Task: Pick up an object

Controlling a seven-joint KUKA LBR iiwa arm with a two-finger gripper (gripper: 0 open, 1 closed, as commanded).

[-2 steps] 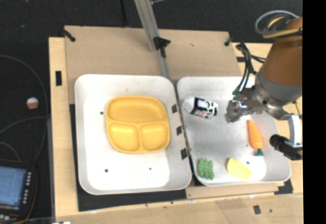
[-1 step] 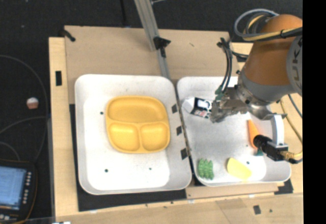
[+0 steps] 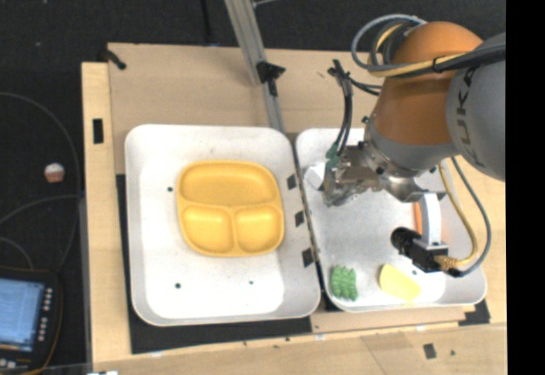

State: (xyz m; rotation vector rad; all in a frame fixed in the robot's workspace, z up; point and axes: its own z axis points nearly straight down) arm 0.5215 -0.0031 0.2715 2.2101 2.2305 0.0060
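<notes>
My gripper (image 3: 335,187) hangs low over the back left part of the right bin (image 3: 375,220), close to its left wall. A pale object (image 3: 314,175) lies just left of the fingers, partly hidden by them. A green knobbly object (image 3: 343,281) rests at the bin's front left. Beside it, at the front middle, lies a yellow rounded object (image 3: 398,282). An orange-red object (image 3: 419,216) peeks out near the right wall, mostly covered by the wrist bracket.
The left bin (image 3: 153,279) holds a yellow divided plate (image 3: 230,207) with three compartments. A metal post (image 3: 247,32) slants up behind the bins. The arm's bulky orange and grey body (image 3: 426,92) covers the back right of the right bin.
</notes>
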